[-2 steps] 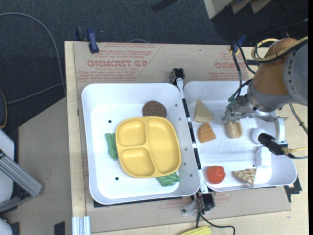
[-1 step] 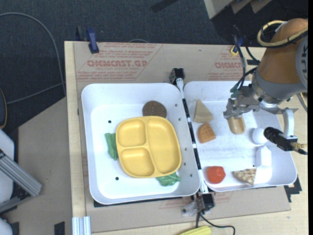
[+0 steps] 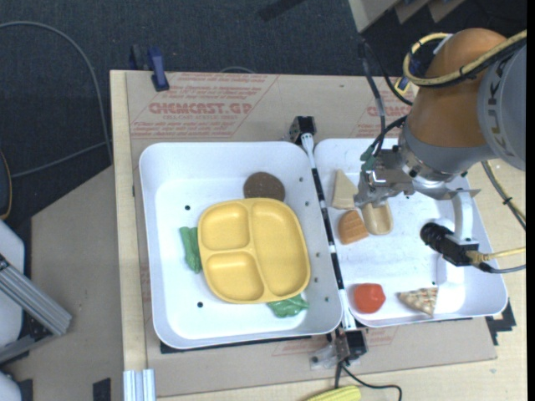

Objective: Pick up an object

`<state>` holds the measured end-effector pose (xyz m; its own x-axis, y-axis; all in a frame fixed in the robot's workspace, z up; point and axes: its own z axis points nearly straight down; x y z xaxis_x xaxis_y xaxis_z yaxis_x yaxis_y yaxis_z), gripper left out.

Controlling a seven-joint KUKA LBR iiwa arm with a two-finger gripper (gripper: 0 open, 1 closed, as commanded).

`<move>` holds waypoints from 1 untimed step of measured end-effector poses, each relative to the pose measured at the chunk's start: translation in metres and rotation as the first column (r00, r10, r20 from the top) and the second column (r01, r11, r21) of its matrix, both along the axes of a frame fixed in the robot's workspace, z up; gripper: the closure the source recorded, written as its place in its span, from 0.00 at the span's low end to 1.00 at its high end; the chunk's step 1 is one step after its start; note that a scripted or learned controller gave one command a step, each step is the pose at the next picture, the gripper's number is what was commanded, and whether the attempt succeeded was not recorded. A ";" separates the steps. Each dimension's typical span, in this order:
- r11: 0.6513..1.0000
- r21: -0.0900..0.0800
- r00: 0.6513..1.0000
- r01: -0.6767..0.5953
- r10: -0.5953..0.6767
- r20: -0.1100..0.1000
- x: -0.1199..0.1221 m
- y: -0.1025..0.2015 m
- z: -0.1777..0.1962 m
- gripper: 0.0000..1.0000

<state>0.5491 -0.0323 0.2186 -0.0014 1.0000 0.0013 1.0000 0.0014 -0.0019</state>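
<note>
My gripper [image 3: 375, 197] hangs low over the upper left part of the right bin [image 3: 476, 303]. Directly under it lies a tan bread-like piece [image 3: 379, 219], with an orange-brown roll [image 3: 351, 226] touching that piece on its left. A pale beige wedge [image 3: 342, 190] sits just left of the gripper. Near the bin's front edge are a red tomato [image 3: 368, 297] and a triangular pizza-like slice [image 3: 420, 301]. The gripper's body hides whether anything sits between its tips.
The left bin [image 3: 159, 182] holds a yellow divided plate [image 3: 252, 251], a brown disc [image 3: 264, 186] behind it and green pieces [image 3: 191, 247] [image 3: 288, 307] at its left and front. A black fitting with a cable [image 3: 443, 242] hangs from the arm over the right bin.
</note>
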 end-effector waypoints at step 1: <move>1.000 -0.001 1.000 0.000 0.000 0.003 0.003 0.078 0.021 1.00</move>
